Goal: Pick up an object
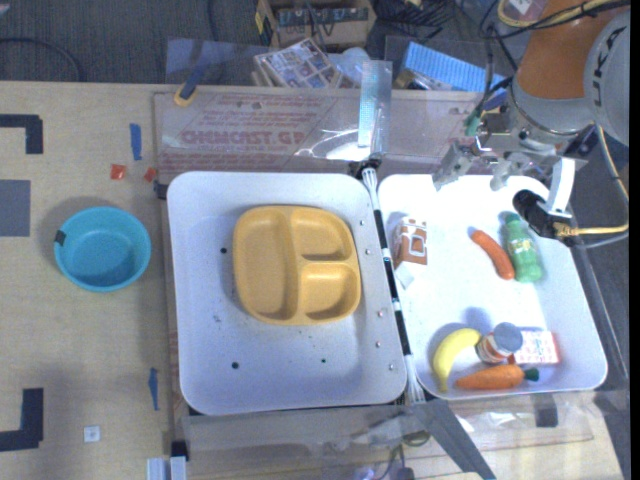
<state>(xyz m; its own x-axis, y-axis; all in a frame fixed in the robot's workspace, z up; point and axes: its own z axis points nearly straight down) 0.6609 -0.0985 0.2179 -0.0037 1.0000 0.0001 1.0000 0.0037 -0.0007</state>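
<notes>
My gripper (474,173) hangs over the far edge of the right bin (585,308), its two fingers spread apart with nothing between them. In that bin lie a small brown and white carton (410,241), a red pepper (491,253) and a green bottle (521,250) side by side. A banana (455,353), a carrot (490,377), a small blue-capped jar (500,343) and a red and white box (541,348) crowd the near corner. The gripper sits beyond the pepper and to the right of the carton, touching neither.
The left bin (200,348) holds a yellow divided plate (296,264). A blue bowl (102,247) stands on the bench at the far left. A clear plastic sheet (260,133) lies behind the bins. A black cable end (535,213) dangles near the green bottle.
</notes>
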